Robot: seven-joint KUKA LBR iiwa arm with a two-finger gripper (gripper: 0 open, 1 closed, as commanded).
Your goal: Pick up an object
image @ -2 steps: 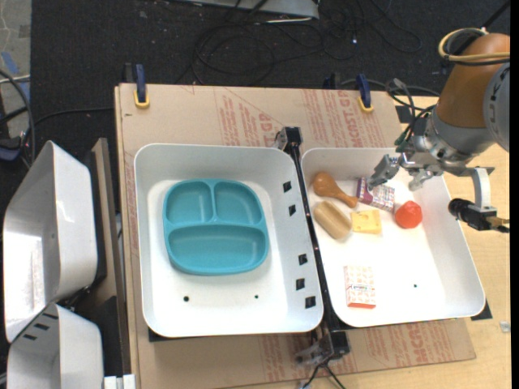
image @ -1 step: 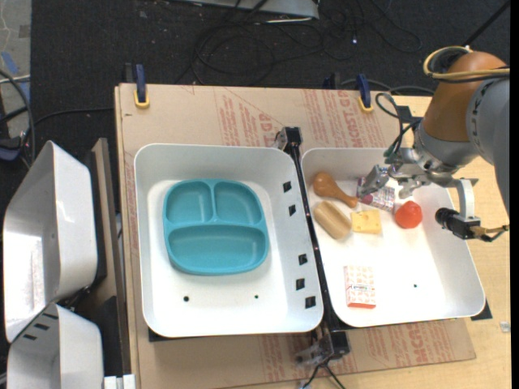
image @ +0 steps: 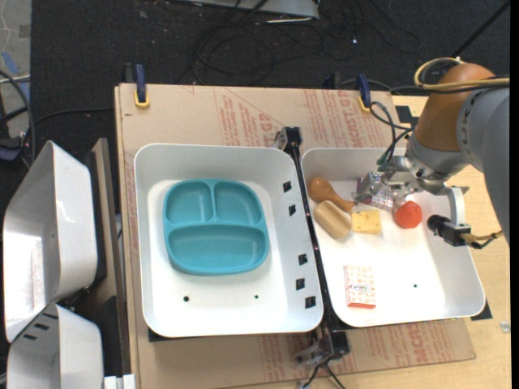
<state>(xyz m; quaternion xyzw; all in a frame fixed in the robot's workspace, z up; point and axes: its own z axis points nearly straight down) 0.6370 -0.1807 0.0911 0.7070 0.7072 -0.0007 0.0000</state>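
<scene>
- The brown cardboard-topped counter (image: 243, 108) carries two shallow white plastic bins side by side, clamped at the back edge, presumably so they stay put while the arm works.
- The left white bin (image: 154, 298) holds a teal plastic divided plate (image: 216, 225), lying flat near the middle, well apart from anything the arm is near.
- The right white bin (image: 454, 290) holds all the small pickable things, so any pick has to happen here.
- The grey arm with the orange band (image: 454, 112) reaches in from the right and bends down over the back of the right bin.
- Its gripper (image: 379, 188) hangs low at the cluster of food-like items; whether the fingers are apart or together cannot be told, as the metal parts blur together, and nothing is plainly between them.
- A tan bread-roll-shaped toy (image: 332, 220) lies beside a brown drumstick-shaped toy (image: 325, 190), both just left of the gripper.
- A yellow cheese-like wedge (image: 366, 221) sits just below the gripper, the likeliest target.
- A red round ball-like toy (image: 409, 214) rests to its right.
- A small white and orange card packet (image: 361, 286) lies flat, well apart, toward the front.
</scene>
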